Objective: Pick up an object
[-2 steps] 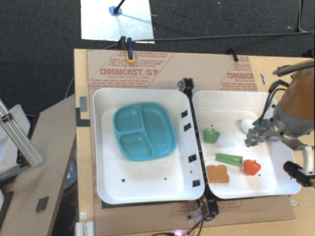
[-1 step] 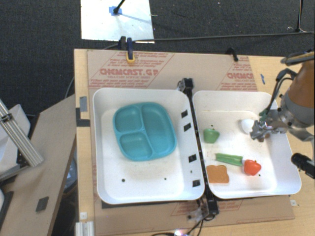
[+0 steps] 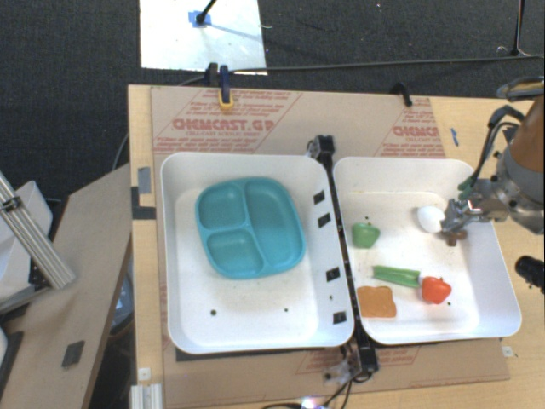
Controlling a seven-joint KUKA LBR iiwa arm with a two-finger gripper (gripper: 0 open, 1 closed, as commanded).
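The right bin (image 3: 400,177) holds a white egg-shaped object (image 3: 428,219), a small green pepper (image 3: 365,234), a long green vegetable (image 3: 397,274), a red pepper (image 3: 436,290) and an orange toast slice (image 3: 376,302). My gripper (image 3: 453,228) reaches in from the right and hangs at the right side of this bin, just right of the white object and close beside it. Nothing shows between its fingers.
The left bin (image 3: 183,228) carries a teal divided plate (image 3: 250,227). Black clips (image 3: 325,220) run along the seam between the bins. A cardboard sheet (image 3: 255,122) lies under both bins. A cable (image 3: 490,147) hangs by the arm at right.
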